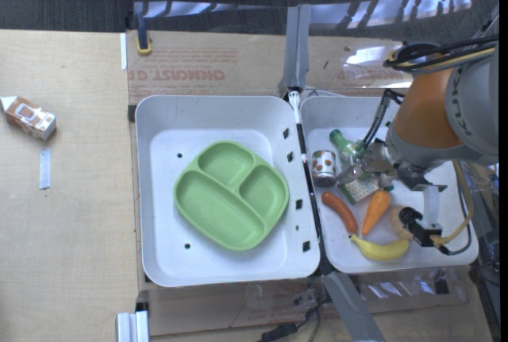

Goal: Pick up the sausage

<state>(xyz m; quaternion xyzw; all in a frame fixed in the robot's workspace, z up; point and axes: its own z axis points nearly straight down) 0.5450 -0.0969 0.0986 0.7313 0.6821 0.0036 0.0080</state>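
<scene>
The sausage (340,211) is a short reddish-brown link lying at a slant near the left wall of the right bin (452,253), just below a small can. My gripper (359,168) hangs over the middle of that bin, above and to the right of the sausage, over a speckled flat piece (361,189). The sausage lies on the bin floor, apart from the gripper. The grey arm with its orange band (425,114) comes in from the right.
In the right bin lie a small can (324,165), a green bottle (343,143), an orange carrot (378,207), a banana (381,247) and a pale ring-shaped item (401,224). The left bin (159,174) holds a green divided plate (230,194). A small carton (30,117) sits far left.
</scene>
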